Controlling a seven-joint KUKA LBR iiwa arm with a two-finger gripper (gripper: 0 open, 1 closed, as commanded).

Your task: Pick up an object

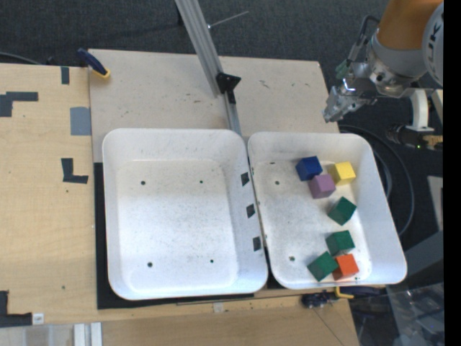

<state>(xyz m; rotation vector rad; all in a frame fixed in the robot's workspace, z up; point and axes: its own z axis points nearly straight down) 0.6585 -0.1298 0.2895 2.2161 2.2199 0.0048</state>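
Note:
The right bin (284, 215) holds several small blocks: a blue one (309, 168), a yellow one (344, 172), a purple one (322, 186), a dark green one (343, 210), two more green ones (339, 241) (323, 266) and an orange one (347, 266). My gripper (336, 109) hangs above the bench just beyond the right bin's far right corner, up and to the right of the blue block. Nothing shows between its fingers.
The left bin (173, 215) sits beside the right one. A slanted metal rail (205, 42) runs down to the gap between the bins. A blue and yellow clamp (94, 62) lies at the far left of the bench.

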